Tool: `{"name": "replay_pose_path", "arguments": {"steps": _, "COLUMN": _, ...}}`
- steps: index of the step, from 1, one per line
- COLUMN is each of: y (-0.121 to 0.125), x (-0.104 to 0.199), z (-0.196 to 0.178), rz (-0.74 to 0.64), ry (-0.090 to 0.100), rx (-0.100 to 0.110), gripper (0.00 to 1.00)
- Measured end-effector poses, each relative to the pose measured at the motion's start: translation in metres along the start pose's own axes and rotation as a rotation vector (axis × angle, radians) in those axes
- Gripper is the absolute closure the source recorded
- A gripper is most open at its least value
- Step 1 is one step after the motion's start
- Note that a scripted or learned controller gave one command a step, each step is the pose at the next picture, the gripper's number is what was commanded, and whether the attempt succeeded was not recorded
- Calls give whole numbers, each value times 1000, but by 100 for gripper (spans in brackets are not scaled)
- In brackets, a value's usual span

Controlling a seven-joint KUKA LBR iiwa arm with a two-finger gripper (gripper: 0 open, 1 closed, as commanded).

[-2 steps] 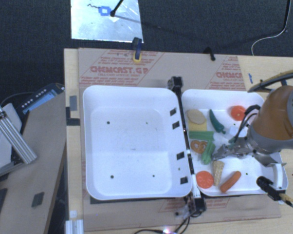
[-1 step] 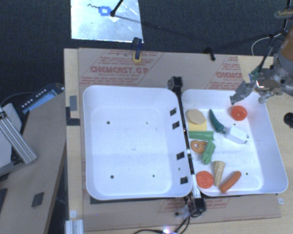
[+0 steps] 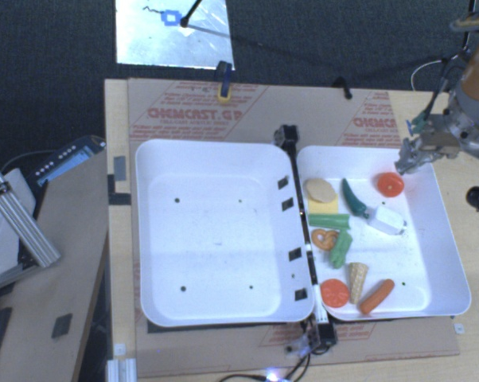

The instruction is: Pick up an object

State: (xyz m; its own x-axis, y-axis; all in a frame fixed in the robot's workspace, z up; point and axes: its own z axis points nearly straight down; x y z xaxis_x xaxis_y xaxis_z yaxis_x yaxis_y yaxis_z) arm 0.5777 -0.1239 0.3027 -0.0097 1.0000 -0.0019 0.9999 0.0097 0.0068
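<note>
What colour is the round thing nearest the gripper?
Red: the round piece, seen in the camera view, lying by the gripper.

my arm reaches in from the right edge, wrist tilted down toward the left. gripper (image 3: pixel 405 162) hangs low, tips pointing down-left. too blurred for me to read more detail.

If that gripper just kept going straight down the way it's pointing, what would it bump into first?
Probably the red tomato, which lies just below and beside the gripper in the right bin. Depth is unclear, so it might meet bare bin floor beside it.
</note>
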Motion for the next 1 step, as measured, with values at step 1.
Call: {"name": "replay_pose_path", "arguments": {"steps": 1, "y": -14, "x": 31, "z": -243, "rz": 2, "ry": -1, "rx": -14, "gripper": 100}}
